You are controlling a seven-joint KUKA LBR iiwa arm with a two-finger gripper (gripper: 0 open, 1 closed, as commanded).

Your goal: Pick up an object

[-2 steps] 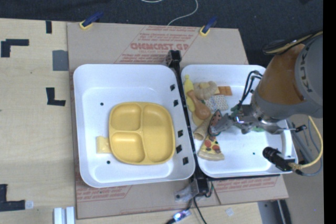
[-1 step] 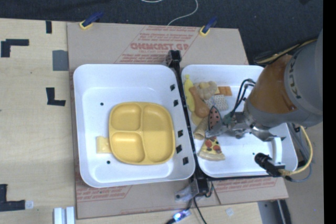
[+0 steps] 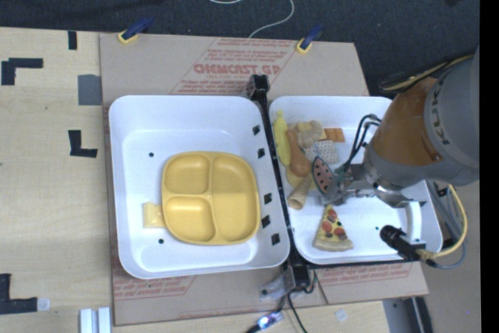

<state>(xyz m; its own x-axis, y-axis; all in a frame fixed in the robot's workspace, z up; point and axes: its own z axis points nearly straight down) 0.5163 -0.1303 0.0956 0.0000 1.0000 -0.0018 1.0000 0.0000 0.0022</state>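
Grey arm [image 3: 425,129], orange band at the wrist, fills the right of the frame and sits highest, nearest the lens; it reaches leftward into the right bin [image 3: 355,255]. Gripper [image 3: 329,185] hangs low at that bin's middle, over the toy food. Whether the pincer is apart or together, I cannot tell; nothing visibly sits between it.

Pick candidates lie in the right bin. Pizza slice [image 3: 333,231] lies alone at lower middle, just below the gripper, with bare white floor to its right. Food pile [image 3: 306,144] crowds the bin's upper left against the wall shared with the other bin: a yellow piece, a tan stick, an orange cracker, touching or overlapping. Judgement: the slice is the easier take, being clear of walls.

Left bin [image 3: 129,129] holds a yellow divided plate [image 3: 210,197] at centre, with a small pale block [image 3: 151,214] at its lower-left edge. Wide bare floor rings the plate.
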